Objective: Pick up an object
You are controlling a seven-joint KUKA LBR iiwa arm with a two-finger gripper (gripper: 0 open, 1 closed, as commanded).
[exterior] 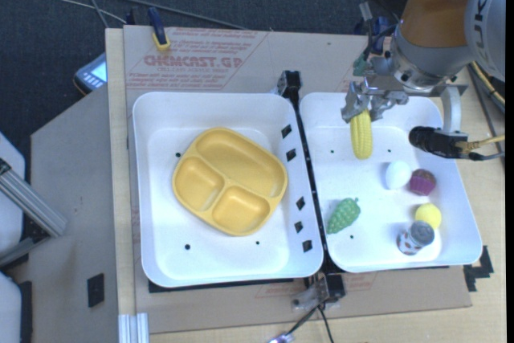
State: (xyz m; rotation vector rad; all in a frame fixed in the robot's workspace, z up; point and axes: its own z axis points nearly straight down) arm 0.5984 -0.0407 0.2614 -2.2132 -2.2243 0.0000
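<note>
A yellow corn cob [362,136] hangs lengthwise in the upper part of the right bin [458,253]. Its top end sits between the fingers of my gripper [363,110], which is shut on it. The grey arm with its orange band comes in from the upper right, above the bin's far edge. Further down the same bin lie a green bumpy fruit [344,214], a white ball [397,174], a purple object [422,181], a yellow lemon [428,214] and a small silver can [415,237].
The left bin [152,237] holds a yellow divided plate [230,181]. A black divider with clips [299,173] runs between the bins. A black part with a cable [438,140] reaches over the right bin's right side.
</note>
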